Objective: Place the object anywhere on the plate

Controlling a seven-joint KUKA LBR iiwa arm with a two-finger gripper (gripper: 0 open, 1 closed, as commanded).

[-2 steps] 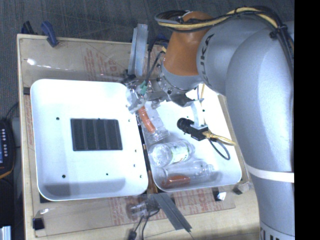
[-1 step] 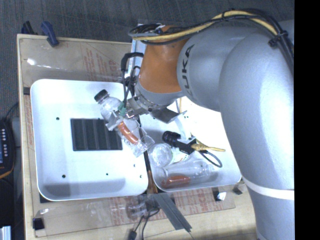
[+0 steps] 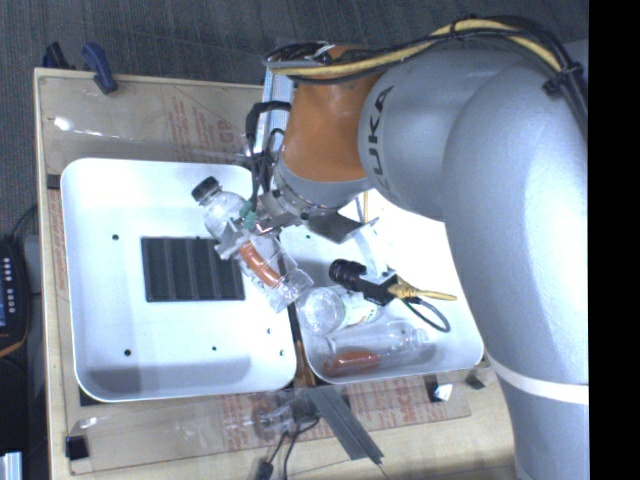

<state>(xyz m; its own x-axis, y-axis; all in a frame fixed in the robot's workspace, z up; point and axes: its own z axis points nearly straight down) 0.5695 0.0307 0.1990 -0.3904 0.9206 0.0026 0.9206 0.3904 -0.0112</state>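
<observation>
The small clear bottle (image 3: 222, 211) is by the gripper (image 3: 252, 230), just past the dark plate's (image 3: 192, 268) top right corner. I cannot tell if the gripper pinches it. It is not on the plate yet.

we find the plate (image 3: 193, 268) in the left bin (image 3: 100, 198), a bottle (image 3: 222, 208) right of it (near the divide), a second bottle (image 3: 372, 351) in the right bin (image 3: 458, 340).

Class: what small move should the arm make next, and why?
Probably shift the gripper left in view, toward the dark ribbed plate: the clear black-capped bottle at the gripper sits just past the plate's upper right corner, not over it. Whether it is gripped cannot be told.
</observation>
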